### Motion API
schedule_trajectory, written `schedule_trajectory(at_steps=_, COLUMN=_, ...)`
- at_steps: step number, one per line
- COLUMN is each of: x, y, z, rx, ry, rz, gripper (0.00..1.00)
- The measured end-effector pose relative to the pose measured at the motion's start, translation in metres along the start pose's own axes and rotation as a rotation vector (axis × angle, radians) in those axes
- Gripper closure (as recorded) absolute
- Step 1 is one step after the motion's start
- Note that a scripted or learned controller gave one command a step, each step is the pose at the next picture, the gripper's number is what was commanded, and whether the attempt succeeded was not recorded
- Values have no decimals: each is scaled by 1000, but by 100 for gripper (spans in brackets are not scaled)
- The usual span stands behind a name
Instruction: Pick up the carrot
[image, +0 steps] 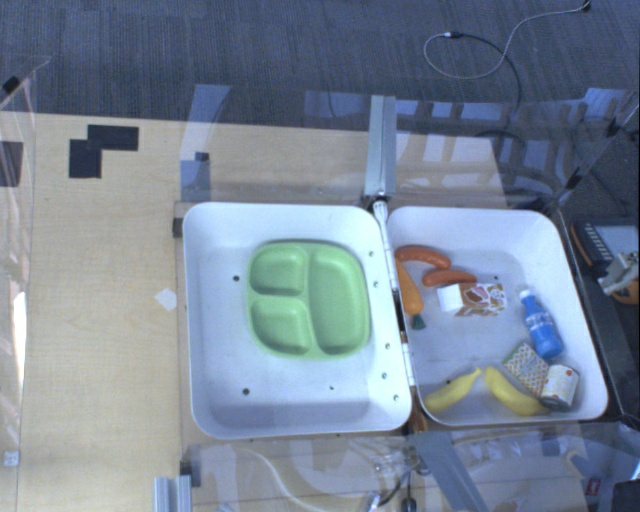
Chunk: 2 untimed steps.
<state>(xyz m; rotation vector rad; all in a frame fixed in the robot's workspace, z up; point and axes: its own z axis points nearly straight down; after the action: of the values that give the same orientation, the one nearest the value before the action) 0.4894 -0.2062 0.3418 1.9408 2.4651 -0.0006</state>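
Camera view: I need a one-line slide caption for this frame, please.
Carrot lies against the right bin's left wall beside two sausages; green divided plate sits in the left bin.

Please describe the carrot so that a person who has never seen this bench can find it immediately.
Look at the right bin of the two white bins, then at its left wall beside the divider. The carrot lies there lengthwise along that wall, orange with a dark green tip toward the bench's near edge. The two sausages beside it are redder, curved, and lie crosswise.
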Motion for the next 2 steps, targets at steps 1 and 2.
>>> schedule_trajectory(at_steps=1, x=0, y=0, z=11, rx=0, ry=0, rz=37, gripper=100)
schedule_trajectory(at_steps=2, x=-1, y=12, z=236, rx=-15, ry=-3, rz=-64, gripper=100)
